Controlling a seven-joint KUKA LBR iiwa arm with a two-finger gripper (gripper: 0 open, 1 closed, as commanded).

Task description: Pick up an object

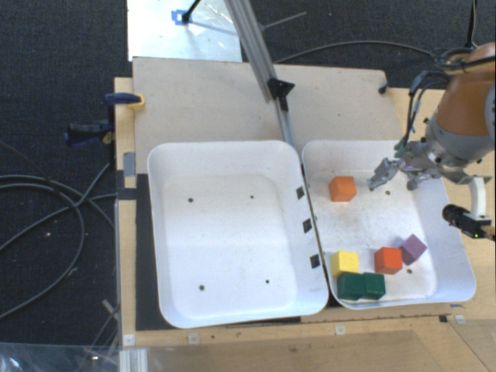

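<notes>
My gripper (399,178) hangs over the far part of the right bin (457,285), reaching in from the right. It is open and holds nothing; one finger (379,177) points toward an orange cube (342,188) a short way to its left, without touching it. Toward the bin's front lie a yellow cube (346,263), a green block (361,286), a red-orange cube (387,260) and a purple cube (414,248), all well in front of the gripper.
The left bin (167,301) stands beside the right one, sharing a raised middle wall (308,215). A slanted metal pole (260,49) runs down to the bins' far edge. Blue clamps (116,99) sit at the bench's left corner.
</notes>
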